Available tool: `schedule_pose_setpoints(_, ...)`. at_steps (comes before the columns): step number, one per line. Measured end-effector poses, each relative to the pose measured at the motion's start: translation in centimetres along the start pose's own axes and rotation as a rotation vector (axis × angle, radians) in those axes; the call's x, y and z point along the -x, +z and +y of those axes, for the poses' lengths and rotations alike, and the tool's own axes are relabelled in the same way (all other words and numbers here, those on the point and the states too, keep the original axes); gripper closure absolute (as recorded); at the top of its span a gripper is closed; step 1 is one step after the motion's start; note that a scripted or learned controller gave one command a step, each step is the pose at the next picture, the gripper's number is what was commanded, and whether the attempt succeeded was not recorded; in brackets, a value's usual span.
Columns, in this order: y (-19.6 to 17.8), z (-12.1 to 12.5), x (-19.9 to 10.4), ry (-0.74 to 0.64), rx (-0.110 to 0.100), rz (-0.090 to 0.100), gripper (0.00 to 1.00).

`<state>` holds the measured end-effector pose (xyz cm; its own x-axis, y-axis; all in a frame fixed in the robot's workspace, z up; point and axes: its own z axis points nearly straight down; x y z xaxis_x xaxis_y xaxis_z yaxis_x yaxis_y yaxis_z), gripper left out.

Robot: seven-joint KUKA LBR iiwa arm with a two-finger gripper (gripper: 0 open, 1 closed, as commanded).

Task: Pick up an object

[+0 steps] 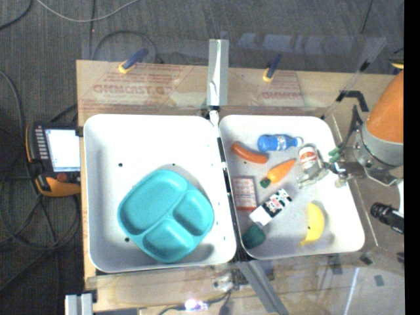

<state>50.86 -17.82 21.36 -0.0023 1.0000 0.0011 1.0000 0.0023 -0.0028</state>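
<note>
My end effector (314, 170): grip state unclear, right of frame | carrot (282, 170): light, stiff, slick | grasp mid-body, across width.

the arm (384, 133) shows as a rounded orange shell above a pale grey ring, with darker grey metal beneath it. from that ring a cluster of silver and grey brackets juts out, with a small green part on it and thin black cables looping over the top. the claw (310, 174) is made of shiny, see-through and silver pieces, and a black knob-like part sits lower down on the body.
</note>
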Motion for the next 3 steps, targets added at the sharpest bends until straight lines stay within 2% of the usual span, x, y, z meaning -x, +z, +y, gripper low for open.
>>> schedule_pose_setpoints(1, 10.7, 1.0, 1.7, -0.037, 0.001, 0.000, 0.00)
schedule_pose_setpoints(2, 12.3, 9.7, 1.0, -0.101, 0.011, -0.007, 0.00)
schedule_pose_setpoints(3, 12.6, 14.3, 1.9, -0.161, -0.025, -0.008, 0.00)
